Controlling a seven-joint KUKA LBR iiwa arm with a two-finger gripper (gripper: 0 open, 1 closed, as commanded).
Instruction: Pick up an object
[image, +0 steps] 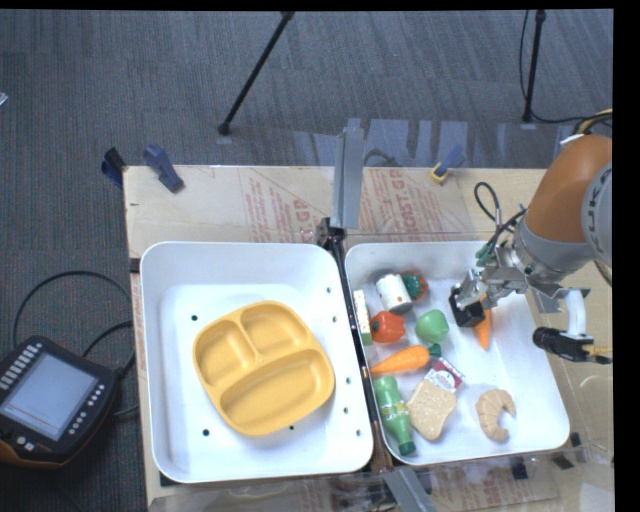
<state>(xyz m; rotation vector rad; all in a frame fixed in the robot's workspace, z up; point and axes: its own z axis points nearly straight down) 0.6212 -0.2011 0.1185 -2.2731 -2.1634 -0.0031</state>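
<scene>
1. The black two-finger gripper (470, 305) hangs over the right white plastic bin (540, 385), near its back right corner.
2. A small orange toy carrot (484, 330) sits just under its tips. I cannot tell if the pincer is open or closed, or if it has the carrot.
3. The carrot could slip off (it is thin and pointy) if the pinch lands on its tip.
4. The round green toy (432, 325) is near and could get bumped.
</scene>
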